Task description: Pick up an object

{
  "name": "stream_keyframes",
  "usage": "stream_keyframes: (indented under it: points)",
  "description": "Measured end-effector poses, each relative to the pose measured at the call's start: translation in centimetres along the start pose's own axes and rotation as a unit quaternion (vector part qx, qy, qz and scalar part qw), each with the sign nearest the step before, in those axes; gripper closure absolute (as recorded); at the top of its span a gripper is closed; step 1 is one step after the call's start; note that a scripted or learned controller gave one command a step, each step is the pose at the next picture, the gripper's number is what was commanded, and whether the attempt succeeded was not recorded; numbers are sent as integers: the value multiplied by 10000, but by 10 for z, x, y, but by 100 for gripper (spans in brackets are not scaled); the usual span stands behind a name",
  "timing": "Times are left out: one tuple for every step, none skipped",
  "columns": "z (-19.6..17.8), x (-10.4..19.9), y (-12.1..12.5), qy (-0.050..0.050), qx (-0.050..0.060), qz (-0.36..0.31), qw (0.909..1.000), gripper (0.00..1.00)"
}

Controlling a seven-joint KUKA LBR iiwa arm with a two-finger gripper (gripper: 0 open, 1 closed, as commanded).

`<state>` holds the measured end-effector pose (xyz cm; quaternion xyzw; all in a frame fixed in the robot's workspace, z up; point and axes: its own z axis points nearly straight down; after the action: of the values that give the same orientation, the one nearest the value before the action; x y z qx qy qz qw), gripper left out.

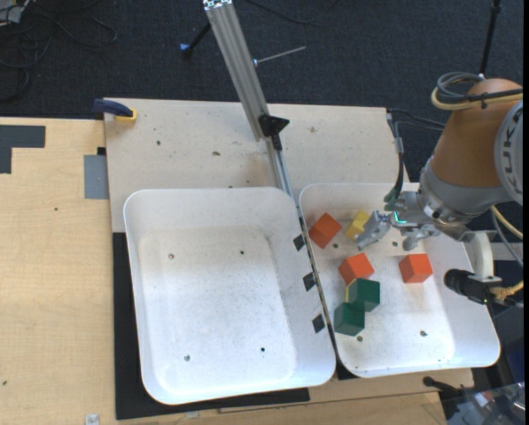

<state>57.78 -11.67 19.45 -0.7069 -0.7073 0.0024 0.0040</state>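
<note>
lying nearest in the right bin (477, 348), two green blocks touch each other: one green block (349, 318) near the bin's left wall and a second green block (364, 292) just behind it. touching that second one on its far side is an orange block (356, 266). to the right, apart from these, another orange block (415, 267) sits alone. farther back, a third orange block (325, 229) rests near the left wall, and just right of it is a yellow block (360, 223). the tool (373, 232) is low over the bin right beside the yellow block, its grey fingers seeming to touch it; whether they are spread or closed cannot be made out, and no block is clearly between them. the arm (472, 158) comes in from the right. the left bin (149, 237) sits beside it on the table (193, 149).
</note>
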Motion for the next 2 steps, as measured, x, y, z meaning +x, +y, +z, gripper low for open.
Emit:
stream_keyframes:
  points:
    - [-3,-1,1,-6,-29,10,10000,0]
    - [42,-5,0,-4,-3,9,10000,0]
